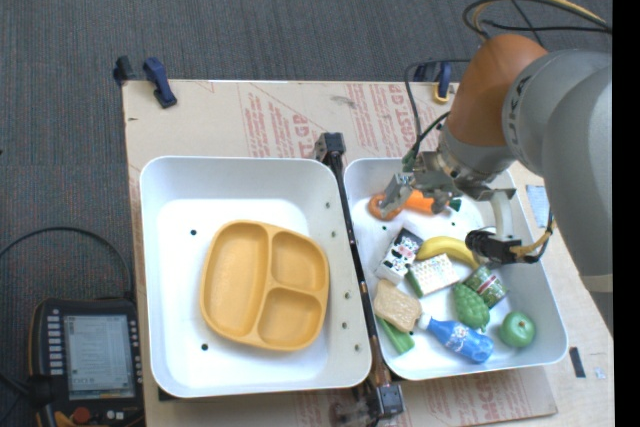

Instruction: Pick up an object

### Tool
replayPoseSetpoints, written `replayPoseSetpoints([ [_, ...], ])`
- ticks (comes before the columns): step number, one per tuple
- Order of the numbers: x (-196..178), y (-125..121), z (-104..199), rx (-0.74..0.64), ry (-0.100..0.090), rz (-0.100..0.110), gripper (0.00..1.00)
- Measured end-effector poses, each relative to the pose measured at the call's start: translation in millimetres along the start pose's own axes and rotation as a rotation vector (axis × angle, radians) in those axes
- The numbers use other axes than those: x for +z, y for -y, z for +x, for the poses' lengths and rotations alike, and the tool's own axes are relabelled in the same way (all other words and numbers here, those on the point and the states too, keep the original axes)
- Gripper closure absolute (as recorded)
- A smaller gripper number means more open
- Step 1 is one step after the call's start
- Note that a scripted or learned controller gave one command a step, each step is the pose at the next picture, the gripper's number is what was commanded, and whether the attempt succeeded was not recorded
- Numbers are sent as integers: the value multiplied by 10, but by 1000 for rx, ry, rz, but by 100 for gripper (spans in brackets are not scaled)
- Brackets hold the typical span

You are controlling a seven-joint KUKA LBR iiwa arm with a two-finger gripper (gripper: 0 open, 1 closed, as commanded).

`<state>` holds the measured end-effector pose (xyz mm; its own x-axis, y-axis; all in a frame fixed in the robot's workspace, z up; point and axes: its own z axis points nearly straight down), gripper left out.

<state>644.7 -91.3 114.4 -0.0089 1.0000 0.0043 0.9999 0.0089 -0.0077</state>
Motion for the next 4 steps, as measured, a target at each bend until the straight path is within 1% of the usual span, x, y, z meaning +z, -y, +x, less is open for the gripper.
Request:
replayPoseSetpoints([
  [1,-93,-3,-2,-1,-1,1,100],
  [2,-92,-3,-2,-1,-1,1,0],
  [3,282,11,112,6,3,-3,0],
  [4,182,4,113,4,2,-2,100],
])
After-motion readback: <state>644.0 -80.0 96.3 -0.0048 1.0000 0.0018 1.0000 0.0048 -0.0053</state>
